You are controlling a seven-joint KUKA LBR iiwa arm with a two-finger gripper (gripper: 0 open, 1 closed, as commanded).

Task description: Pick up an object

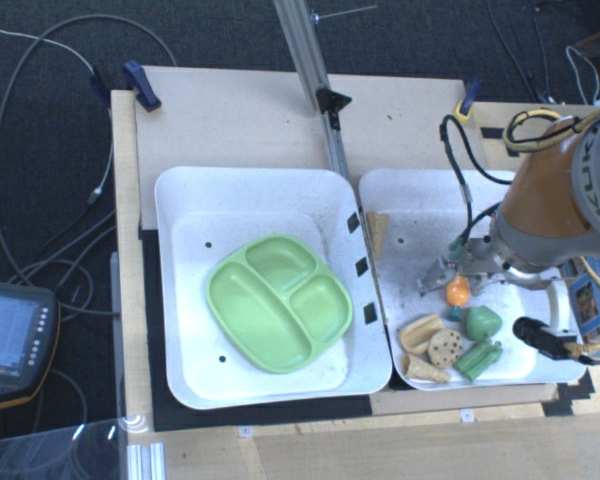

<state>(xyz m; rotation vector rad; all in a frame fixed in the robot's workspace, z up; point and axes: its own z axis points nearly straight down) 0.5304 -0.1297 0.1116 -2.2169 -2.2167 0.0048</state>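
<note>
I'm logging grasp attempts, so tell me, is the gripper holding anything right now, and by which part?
It cannot be told. The gripper sits right over a small orange object in the right bin, touching or nearly so.

The arm (555, 193) is seen reaching in from the right edge, its orange band sitting above a grey wrist. The wrist is bent downward and leftward, so that the gripper (450, 273) is carried low at the arm's left end. Black cables are looped along the arm's upper side. Whether the gripper is spread or closed cannot be made out.
</note>
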